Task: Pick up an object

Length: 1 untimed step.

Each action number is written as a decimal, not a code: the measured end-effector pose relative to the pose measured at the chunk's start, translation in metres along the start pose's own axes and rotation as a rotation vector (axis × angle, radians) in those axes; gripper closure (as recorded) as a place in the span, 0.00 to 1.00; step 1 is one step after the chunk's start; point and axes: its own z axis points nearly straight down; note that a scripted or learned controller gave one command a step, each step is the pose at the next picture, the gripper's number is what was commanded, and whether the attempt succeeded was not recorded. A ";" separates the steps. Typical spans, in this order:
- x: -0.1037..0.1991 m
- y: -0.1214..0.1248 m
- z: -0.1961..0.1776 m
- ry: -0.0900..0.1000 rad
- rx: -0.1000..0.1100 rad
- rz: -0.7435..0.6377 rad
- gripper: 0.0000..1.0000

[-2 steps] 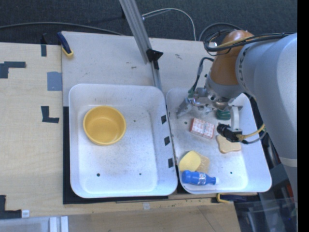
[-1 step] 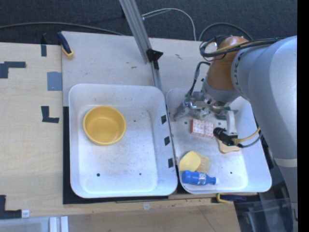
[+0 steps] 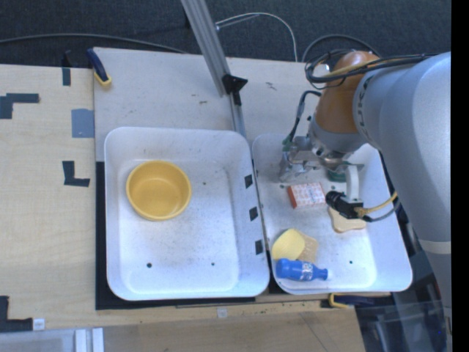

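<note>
My gripper [image 3: 292,166] hangs low over the far left part of the right bin [image 3: 366,262], under the orange-banded wrist. Just in front of it and to its right a red-and-white checkered block [image 3: 305,194] lies on the bin floor, apart from the gripper. At the bin's near left a yellow rounded piece [image 3: 289,243] rests on a tan piece [image 3: 311,249]. A blue bottle [image 3: 300,270] lies on its side in front of them. I see nothing held in the gripper.
A yellow bowl [image 3: 158,189] stands upright in the left part of the left bin [image 3: 110,196]. A grey metal pole [image 3: 209,42] slants down to the bins' far edge. The arm's big grey body covers the right bin's right side.
</note>
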 end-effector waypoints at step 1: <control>-0.007 0.003 -0.061 -0.001 -0.007 0.003 1.00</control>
